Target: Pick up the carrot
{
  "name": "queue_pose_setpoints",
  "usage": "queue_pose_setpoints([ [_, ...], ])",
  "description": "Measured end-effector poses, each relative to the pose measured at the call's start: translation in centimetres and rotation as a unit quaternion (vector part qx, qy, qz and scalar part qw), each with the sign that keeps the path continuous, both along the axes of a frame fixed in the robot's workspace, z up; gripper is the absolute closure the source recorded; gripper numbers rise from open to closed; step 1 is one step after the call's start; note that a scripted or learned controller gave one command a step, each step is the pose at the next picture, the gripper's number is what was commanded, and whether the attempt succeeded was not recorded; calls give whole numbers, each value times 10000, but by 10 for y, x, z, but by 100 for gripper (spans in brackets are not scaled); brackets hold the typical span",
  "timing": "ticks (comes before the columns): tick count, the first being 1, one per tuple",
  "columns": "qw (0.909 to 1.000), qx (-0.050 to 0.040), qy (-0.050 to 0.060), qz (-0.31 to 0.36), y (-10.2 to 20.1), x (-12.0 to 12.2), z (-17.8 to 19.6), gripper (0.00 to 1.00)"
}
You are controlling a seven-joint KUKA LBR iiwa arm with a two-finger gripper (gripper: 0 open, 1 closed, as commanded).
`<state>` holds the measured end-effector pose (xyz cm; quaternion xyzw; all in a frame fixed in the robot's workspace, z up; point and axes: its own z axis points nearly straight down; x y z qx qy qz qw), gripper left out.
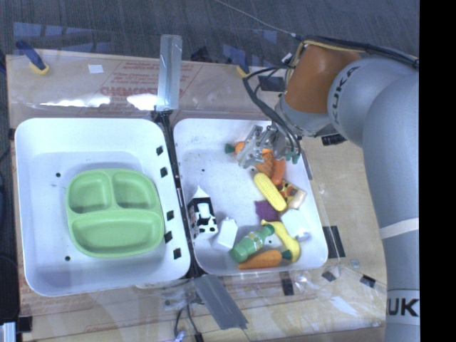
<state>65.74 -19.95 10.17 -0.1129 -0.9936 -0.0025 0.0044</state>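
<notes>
Carrots of orange plastic are seen twice in the right white bin [187, 191]: one [261, 259] along its near edge, one [271, 167] toward the far right corner. Over the latter the grey arm's metal gripper [258, 148] is lowered; its state cannot be told. A green divided plate [114, 212] is set in the left white bin [32, 191]. A yellow corn cob [270, 191] lies near the right bin's right edge.
</notes>
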Motion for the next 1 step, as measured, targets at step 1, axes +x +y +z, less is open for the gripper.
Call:
queue_pose_setpoints([
  [1, 9395, -41, -30, -3424, 28, -55, 59, 100],
])
